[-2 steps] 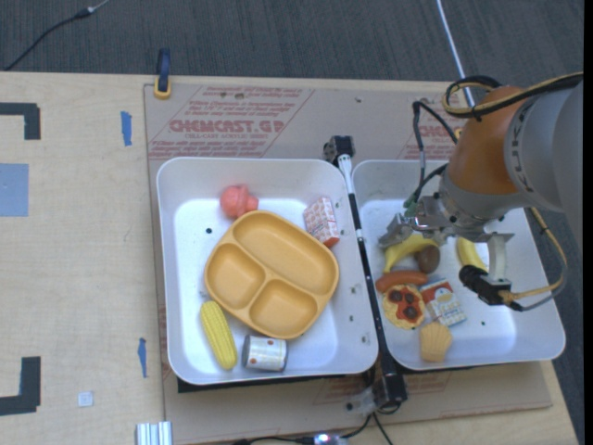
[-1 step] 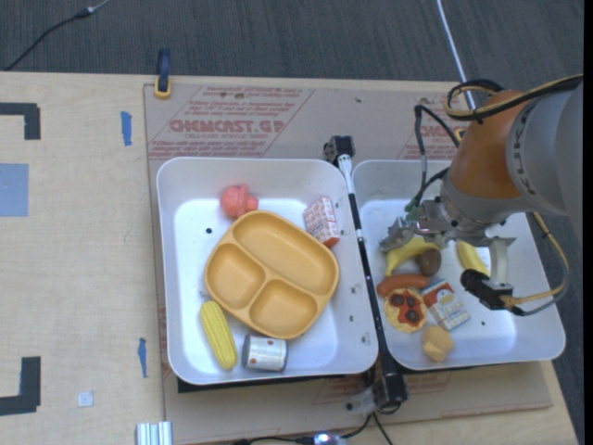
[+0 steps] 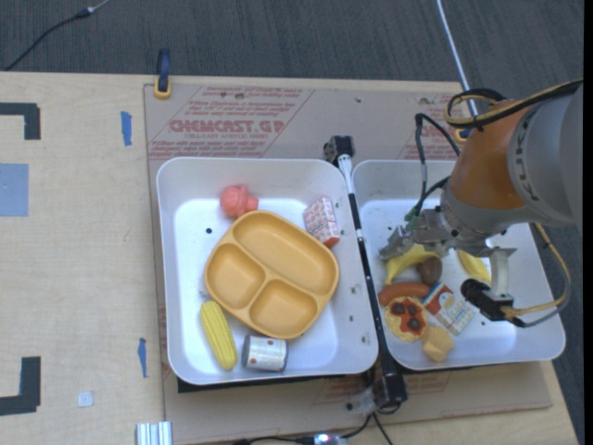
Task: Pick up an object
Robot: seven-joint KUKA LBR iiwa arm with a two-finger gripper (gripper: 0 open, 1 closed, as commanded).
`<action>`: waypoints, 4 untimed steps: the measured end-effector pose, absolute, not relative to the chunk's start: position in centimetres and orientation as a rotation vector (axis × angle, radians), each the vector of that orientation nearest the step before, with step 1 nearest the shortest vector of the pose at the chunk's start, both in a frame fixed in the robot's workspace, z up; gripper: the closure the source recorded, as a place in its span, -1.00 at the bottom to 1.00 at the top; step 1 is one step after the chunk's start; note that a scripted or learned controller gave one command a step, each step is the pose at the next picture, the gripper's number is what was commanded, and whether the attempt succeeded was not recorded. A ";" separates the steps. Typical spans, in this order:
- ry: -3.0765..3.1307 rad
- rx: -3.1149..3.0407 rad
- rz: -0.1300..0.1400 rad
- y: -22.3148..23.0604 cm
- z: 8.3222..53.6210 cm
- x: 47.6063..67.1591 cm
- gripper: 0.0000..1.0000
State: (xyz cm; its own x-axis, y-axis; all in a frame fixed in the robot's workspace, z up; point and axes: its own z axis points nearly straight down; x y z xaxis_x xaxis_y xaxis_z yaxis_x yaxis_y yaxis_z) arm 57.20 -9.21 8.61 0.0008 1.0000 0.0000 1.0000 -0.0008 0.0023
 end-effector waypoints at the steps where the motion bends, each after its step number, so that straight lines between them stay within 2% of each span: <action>1: 2.217 2.219 0.006 -9.2 9.7 57.3 1.00; 2: 2.218 2.220 0.000 -17.1 14.2 54.3 1.00; 3: 2.220 2.220 0.001 -17.0 14.2 54.3 -1.00; 4: 2.221 2.218 0.003 -13.5 8.6 56.1 -1.00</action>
State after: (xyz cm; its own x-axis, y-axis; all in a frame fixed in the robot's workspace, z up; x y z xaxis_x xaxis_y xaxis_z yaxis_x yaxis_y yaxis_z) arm 56.10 -13.54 8.59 -0.0014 1.0000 0.0000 1.0000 0.0014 0.0030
